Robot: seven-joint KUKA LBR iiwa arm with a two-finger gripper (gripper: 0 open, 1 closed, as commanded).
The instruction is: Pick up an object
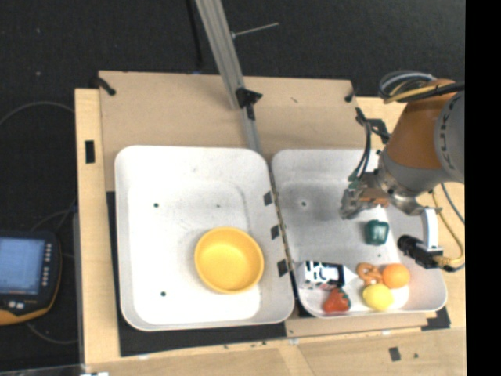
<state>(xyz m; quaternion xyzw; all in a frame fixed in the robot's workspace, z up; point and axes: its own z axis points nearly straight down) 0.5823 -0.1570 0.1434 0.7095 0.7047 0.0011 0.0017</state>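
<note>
My gripper (pixel 354 202) hangs over the right bin (pixel 313 180), green pepper (pixel 376 232) just beside it, yellow bowl (pixel 228 259) in the left bin (pixel 172 180).

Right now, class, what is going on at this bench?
A grey and orange robot arm reaches in from the right over the right bin. Its hand hangs above the bin floor, just left of a small green object. A strawberry, a lemon, an orange and a black and white item lie along the near edge. A yellow bowl sits in the left bin.
</note>
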